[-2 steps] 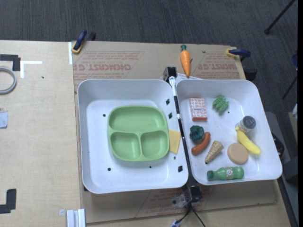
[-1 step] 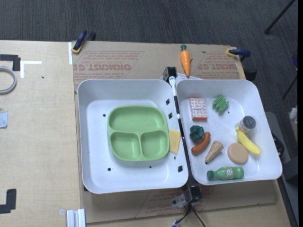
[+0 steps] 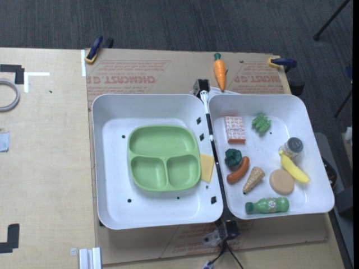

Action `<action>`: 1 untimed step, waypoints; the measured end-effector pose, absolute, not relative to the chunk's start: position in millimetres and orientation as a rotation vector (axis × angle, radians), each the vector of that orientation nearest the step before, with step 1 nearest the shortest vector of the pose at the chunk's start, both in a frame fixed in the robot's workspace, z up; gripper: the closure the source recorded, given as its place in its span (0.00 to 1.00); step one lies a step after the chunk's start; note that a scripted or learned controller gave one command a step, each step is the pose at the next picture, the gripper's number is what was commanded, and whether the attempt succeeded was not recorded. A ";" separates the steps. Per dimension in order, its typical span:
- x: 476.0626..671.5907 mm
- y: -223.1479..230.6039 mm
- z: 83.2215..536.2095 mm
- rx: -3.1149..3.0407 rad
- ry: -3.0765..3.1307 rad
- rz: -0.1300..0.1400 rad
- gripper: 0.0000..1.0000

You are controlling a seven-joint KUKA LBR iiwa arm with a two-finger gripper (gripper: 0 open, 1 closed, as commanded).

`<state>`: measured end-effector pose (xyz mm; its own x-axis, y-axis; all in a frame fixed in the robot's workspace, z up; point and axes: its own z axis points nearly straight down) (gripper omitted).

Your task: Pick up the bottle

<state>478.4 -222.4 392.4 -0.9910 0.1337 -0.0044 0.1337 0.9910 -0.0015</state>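
Note:
A green bottle (image 3: pixel 267 205) lies on its side along the near edge of the right bin (image 3: pixel 314 144), its cap pointing left. Around it in that bin are an ice-cream cone (image 3: pixel 252 179), a tan round bun (image 3: pixel 281 181), a banana (image 3: pixel 294 168), a sausage (image 3: pixel 237 170), a dark green broccoli piece (image 3: pixel 233 156), a small grey-lidded jar (image 3: pixel 293 146), a leafy green piece (image 3: pixel 261 122) and an orange-and-white box (image 3: pixel 234 129).
The left bin (image 3: pixel 106 167) holds a green divided plate (image 3: pixel 164 158) with a yellow cheese slice (image 3: pixel 207 167) at its right side. A toy carrot (image 3: pixel 219 71) lies on the cardboard behind the bins. Blue clamps (image 3: pixel 93 49) hold the cardboard corners.

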 end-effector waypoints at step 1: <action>478.5 -222.3 406.0 -0.115 3.135 -0.003 1.00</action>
